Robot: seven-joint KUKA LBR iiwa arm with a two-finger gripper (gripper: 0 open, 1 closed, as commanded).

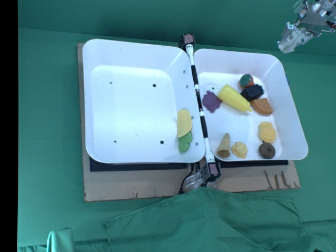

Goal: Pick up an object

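Note:
The right bin (294, 135) holds several toy foods: a yellow corn-like piece (234, 98), purple grapes (211, 101), a dark blue-black piece (253, 92), a red and green piece (246, 80), an orange slice (261, 106), a yellow waffle-like piece (267, 132), a brown donut (266, 150), a cone (224, 145) and a small yellow piece (239, 150). In the left bin (131, 62) a yellow and green piece (184, 129) lies by the right wall. My gripper (290, 40) hangs high at the top right, beyond the right bin's far corner, with nothing between its fingers.
A black and white rod (198, 104) runs along the seam between the bins. Both bins rest on a cardboard sheet (131, 185) on green cloth. A fold of green cloth (210, 219) lies in front.

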